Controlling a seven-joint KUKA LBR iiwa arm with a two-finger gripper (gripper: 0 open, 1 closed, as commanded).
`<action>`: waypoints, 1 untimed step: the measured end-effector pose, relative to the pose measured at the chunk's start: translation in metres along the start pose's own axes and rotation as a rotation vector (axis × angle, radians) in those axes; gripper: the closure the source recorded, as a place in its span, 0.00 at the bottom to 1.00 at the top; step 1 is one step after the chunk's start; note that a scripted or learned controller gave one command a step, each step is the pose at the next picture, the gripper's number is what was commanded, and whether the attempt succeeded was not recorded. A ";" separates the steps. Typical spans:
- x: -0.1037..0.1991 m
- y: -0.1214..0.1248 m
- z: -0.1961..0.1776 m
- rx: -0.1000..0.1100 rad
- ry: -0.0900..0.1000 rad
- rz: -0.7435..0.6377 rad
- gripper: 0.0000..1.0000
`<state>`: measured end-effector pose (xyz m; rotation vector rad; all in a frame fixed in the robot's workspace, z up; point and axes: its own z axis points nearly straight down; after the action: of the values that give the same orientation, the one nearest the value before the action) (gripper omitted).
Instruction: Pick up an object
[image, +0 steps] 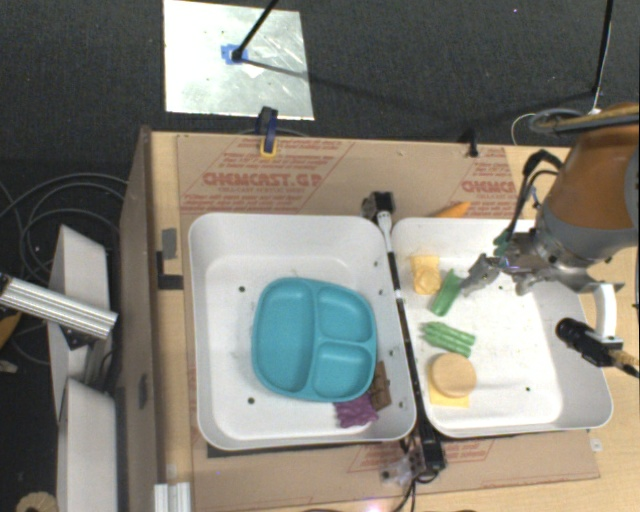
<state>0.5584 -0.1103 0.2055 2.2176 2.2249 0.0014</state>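
Note:
In the right bin (580, 400), several toy foods lie in its left half. A pale yellow piece (426, 272) sits at the back, a green stick (446, 293) slants beside it, and a ridged green piece (449, 337) lies below. Nearer the front, a round tan piece (453, 374) rests on a yellow slab (447, 398). My gripper (500, 276) hangs over the back middle of this bin, open, with nothing between its fingers. Its left finger (480, 271) ends just right of the green stick's upper end.
The left bin (225, 300) holds a teal divided plate (313, 339), with a purple piece (352, 411) and a brown piece (381, 390) at the plate's front right corner. An orange carrot-like piece (452, 210) lies on the cardboard behind the right bin.

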 end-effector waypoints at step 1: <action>0.012 0.039 0.122 0.002 0.000 -0.004 0.00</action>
<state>0.5971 -0.0983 0.0840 2.2145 2.2306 -0.0007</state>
